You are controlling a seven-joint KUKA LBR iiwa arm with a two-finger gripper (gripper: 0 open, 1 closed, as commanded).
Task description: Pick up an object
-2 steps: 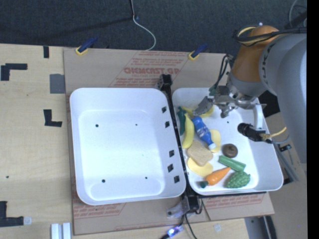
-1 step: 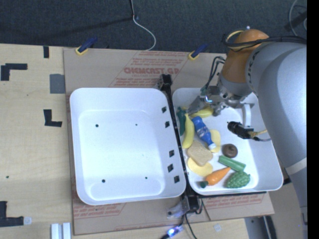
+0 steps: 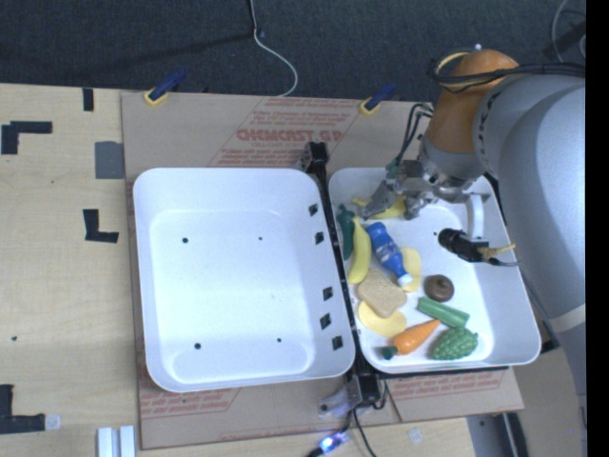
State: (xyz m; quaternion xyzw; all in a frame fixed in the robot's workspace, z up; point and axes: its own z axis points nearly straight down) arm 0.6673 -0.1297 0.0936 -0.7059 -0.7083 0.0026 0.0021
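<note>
The pincer (image 3: 398, 201) is hanging low over the far end of the right bin (image 3: 514, 322); whether it is open or closed, I cannot tell. Just below it a blue bottle (image 3: 386, 249) is lying beside a yellow banana (image 3: 360, 255). Farther toward the near rim are sitting a brown doughnut (image 3: 438, 288), a carrot (image 3: 417, 337) and green broccoli (image 3: 453, 344). The left bin (image 3: 152, 198) is lying alongside on the worktop (image 3: 57, 255).

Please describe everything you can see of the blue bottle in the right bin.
The blue bottle is small and looks like plastic, with a white cap at its lower right end. It lies on its side, slanting across the middle of the right bin. The banana lies along its left side and seems to touch it. The bread slice lies just below it. The gripper is above its upper end, not on it.
</note>
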